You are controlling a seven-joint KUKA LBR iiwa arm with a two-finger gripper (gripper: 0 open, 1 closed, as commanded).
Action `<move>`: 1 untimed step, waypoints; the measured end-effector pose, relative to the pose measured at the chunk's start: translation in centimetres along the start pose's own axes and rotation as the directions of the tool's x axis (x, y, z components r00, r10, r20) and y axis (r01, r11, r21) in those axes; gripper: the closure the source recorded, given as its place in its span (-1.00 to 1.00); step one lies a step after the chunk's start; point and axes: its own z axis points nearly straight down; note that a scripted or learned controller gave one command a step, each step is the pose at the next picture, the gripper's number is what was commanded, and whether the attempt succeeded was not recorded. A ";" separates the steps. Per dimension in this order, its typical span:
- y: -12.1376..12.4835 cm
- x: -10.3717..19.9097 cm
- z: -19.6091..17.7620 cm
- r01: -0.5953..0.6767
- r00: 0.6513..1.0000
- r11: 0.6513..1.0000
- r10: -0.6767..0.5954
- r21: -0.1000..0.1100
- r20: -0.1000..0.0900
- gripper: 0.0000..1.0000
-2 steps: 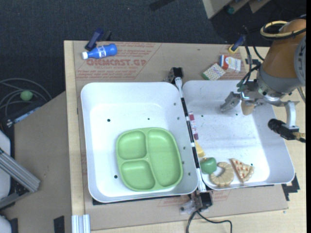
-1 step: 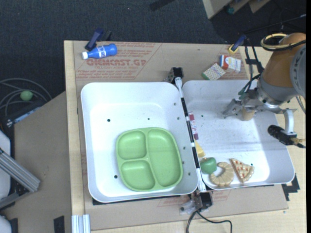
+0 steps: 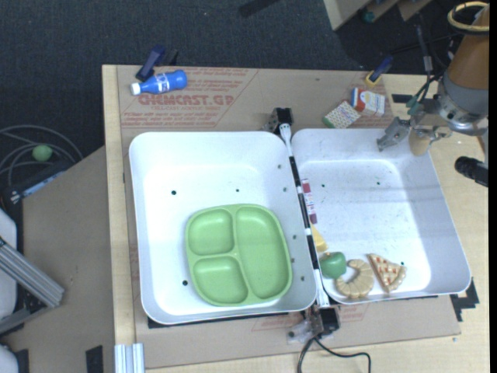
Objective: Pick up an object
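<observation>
Both bins (image 3: 155, 208) are white. The left one holds a pale green divided plate (image 3: 237, 253). Along the right bin's near edge lie a green apple (image 3: 332, 265), a tan croissant (image 3: 356, 280) and a red-speckled pizza slice (image 3: 386, 271).

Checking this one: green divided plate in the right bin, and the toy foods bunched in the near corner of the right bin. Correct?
Not quite. The camera view shows the green divided plate in the left bin, not the right one. The rest holds: the toy foods are bunched in the near corner of the right bin.
</observation>
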 end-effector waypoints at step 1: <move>-6.8 0.2 7.1 0.003 1.000 1.000 -0.003 0.010 -0.014 -1.00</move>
